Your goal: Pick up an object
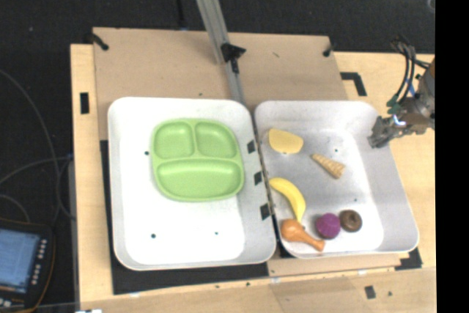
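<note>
A tan bench (293,62) carries two white bins (132,231) over dark floor. The end effector (382,134) hangs at the right bin's right edge, its state unclear to me; the banana (288,194) lies well apart, near the left edge.

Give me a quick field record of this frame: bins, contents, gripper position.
left bin: holds a green divided plate
right bin: holds six small items
items in right bin: yellow wedge, cone, banana, orange drumstick-shaped piece, purple ball, brown ring
gripper: at the right bin's upper right rim, apart from all items
gripper state: cannot tell
object held: none visible
</note>
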